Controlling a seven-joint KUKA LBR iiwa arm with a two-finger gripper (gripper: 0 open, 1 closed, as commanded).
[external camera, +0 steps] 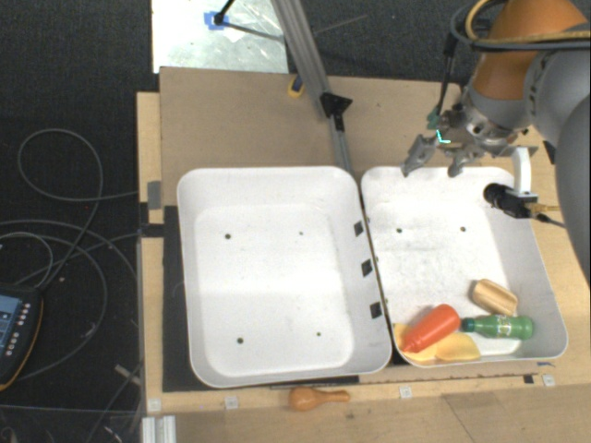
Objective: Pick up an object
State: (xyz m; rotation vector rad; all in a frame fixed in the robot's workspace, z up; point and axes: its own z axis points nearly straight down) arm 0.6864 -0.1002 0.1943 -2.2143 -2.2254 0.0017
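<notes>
Hand [434,162] poised over far edge of right bin [434,238], fingers spread wide, nothing between them, pointing down at bare white bottom near that bin's far left corner.

Dark carpet floor [74,63] all round, with pale patch [185,35] at far side. Brown board desk [231,118] under everything, bare and flat beyond the bins. Left bin [268,284] white, shallow, a few small dark dots on its bottom. Right bin touching it along one side, black clips [367,268] down the seam. Grey arm [559,90] reaching in from right, orange band [531,17] above wrist. Slanted metal pole [309,58] crossing from far floor down to the bins' shared far corner. Loose cables [55,192] looped on carpet at left, handheld screen [11,326] at lower left edge.

Things to pick, all crowded in near right corner of right bin, well apart from hand: orange carrot [429,328] lying aslant, yellow piece [454,348] just under it, green bottle [499,326] on its side beside both, tan roll [494,295] just beyond bottle. Tan pear-shaped thing [319,397] outside the bins on desk's near edge. Scrap of blue tape [214,19] on pale patch.
</notes>
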